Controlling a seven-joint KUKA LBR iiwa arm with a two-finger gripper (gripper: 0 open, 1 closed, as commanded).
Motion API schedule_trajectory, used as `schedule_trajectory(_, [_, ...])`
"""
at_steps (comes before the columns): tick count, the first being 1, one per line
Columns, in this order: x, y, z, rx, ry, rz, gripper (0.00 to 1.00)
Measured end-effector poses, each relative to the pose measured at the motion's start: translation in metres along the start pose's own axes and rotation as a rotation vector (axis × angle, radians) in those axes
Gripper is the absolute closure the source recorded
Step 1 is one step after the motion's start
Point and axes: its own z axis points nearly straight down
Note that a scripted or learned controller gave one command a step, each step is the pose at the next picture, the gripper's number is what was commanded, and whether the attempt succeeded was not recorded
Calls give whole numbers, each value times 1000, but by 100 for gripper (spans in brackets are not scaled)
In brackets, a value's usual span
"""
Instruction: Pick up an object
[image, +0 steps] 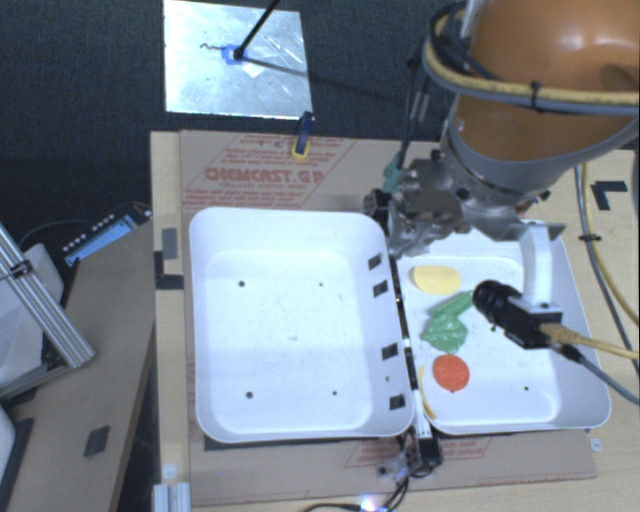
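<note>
The right bin (520, 395) holds a flat yellow oval (437, 278) near its back left corner. In front of the oval lies a green leafy piece (447, 322), then a red-orange disc (451, 373). A thin yellow strip (428, 402) rests against the bin's left wall. My gripper (405, 235) hangs over the back left corner of the right bin, just behind and left of the yellow oval. The grey wrist and orange arm band cover most of the gripper, and I see nothing held in it.
The left bin (290, 330) stands beside the right one, and their walls meet in the middle. A black cylinder (510, 312) on a white bracket juts from the arm over the right bin, next to the green piece. A foil sheet (235, 60) lies behind the bench.
</note>
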Motion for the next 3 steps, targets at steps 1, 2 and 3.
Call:
schedule_trajectory(1, [40, 1, -29, 1, -1, 5, 100])
schedule_trajectory(2, [77, 1, -56, 2, -1, 6, 100])
schedule_trajectory(3, [100, 2, -93, 1, 0, 7, 100])
